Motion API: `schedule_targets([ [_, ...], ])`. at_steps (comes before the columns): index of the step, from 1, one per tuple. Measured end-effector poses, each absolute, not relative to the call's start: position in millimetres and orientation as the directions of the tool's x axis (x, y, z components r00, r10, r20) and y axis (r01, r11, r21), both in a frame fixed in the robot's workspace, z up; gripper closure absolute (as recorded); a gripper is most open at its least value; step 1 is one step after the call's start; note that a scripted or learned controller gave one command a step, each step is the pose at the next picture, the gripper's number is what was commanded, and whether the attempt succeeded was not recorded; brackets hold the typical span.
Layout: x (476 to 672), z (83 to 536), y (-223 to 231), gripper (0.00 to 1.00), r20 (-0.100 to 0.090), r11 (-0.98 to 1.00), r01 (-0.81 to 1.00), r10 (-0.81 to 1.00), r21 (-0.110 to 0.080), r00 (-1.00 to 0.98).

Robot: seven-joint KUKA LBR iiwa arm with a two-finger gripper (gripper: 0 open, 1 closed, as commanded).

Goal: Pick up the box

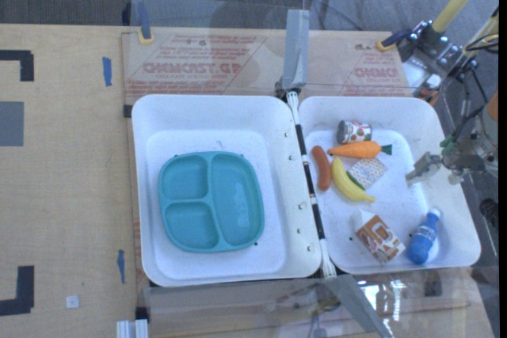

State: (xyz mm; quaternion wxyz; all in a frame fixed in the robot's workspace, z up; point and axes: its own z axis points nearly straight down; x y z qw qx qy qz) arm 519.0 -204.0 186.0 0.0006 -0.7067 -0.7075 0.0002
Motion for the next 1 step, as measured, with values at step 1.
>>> schedule_targets([
  [1,561.8,102.5,-159.9,0.0,-0.009,0.126,0.992,0.992,0.018,-0.126],
])
